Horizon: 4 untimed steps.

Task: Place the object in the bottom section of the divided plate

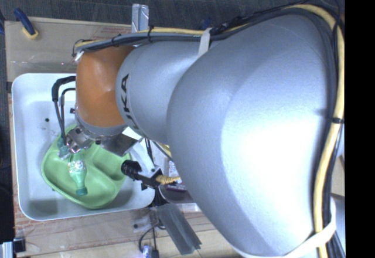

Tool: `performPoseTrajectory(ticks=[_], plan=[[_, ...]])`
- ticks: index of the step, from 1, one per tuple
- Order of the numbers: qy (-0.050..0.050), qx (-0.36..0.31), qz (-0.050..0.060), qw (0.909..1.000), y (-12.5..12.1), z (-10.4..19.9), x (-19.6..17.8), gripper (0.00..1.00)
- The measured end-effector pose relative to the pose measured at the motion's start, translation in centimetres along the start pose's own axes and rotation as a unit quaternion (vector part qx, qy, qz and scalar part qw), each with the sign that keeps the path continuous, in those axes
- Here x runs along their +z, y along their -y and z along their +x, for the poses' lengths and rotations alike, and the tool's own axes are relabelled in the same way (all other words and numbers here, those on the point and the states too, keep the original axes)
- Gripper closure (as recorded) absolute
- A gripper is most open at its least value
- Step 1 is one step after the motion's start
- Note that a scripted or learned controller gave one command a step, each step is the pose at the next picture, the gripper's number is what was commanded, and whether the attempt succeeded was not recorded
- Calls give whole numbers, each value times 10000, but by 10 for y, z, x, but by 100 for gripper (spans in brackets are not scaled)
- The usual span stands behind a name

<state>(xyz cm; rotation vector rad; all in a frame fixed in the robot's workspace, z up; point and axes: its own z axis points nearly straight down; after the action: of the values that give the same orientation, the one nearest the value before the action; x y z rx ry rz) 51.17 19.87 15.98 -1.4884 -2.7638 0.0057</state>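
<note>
1. The big rounded robot arm [252, 133] is plain light grey, with black lettering on its side.
2. A smooth orange band [96, 90] wraps the arm above the wrist.
3. The shallow plastic bin [29, 133] on the left is white.
4. The divided plastic plate [99, 183] in it is light green.
5. A small translucent bottle-shaped object [78, 177] on the plate is pale green with a darker teal end.
6. The wooden bench top [58, 34] is pale tan.

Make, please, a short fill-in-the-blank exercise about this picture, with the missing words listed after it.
1. The divided plate is ____ in colour.
2. The plate lies inside the white ____, whose rim runs along the left side of the camera view.
3. The band above the wrist of the arm is ____.
4. The small translucent object rests on the ____.

Missing words: green; bin; orange; plate
</note>
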Motion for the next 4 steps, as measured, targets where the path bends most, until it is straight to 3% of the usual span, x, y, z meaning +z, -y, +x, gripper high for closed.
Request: performPoseTrajectory(ticks=[1,2,3,4], plan=[[2,5,-5,10000,0,0,0,0],[8,-1316,-23,9913,23,6,-51,0],[14,-1337,-27,9910,22,6,-61,100],[25,-2818,-40,9595,59,-24,-261,100]])
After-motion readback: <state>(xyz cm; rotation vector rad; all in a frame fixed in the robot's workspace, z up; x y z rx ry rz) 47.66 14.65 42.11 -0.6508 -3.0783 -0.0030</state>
